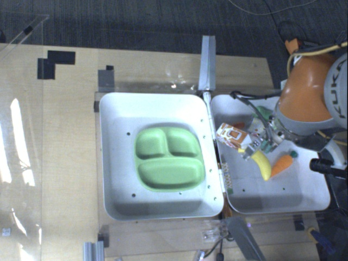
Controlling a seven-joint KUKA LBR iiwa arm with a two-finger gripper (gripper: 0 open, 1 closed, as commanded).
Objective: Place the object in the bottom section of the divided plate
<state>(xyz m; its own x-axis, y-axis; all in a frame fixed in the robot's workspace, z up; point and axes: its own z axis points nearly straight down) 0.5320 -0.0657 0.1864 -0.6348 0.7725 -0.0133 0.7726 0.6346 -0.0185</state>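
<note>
Reaching in over the right-hand bin (304,197), the grey KUKA arm (312,94) hangs its gripper (265,137) low among a small cluster of toy items, while the green divided plate (169,157) waits in the left-hand bin (117,145) with all three compartments bare. Just below and beside the gripper lie a yellow banana (261,165), an orange carrot (281,166) with a green tip, and a small white-and-orange carton (232,136) near the divider between the bins; which of them the program means to take is not certain from this view, though the banana and the carton lie closest to the tool. Whether the jaws are spread or closed cannot be told here, as wiring and the wrist body crowd the fingertips, and nothing is plainly seen between them. The step in hand appears to be the pick, with the placement not yet begun. Doing it well likely means settling squarely over one item rather than the seam between neighbours, closing across its narrow side, and lifting straight up so the rail between the bins is cleared. The carry then runs leftward to the plate's wide lower compartment (171,174), the one nearest the camera, where a low, centred release should keep the item from rolling over the ridge into the two smaller upper sections.
</note>
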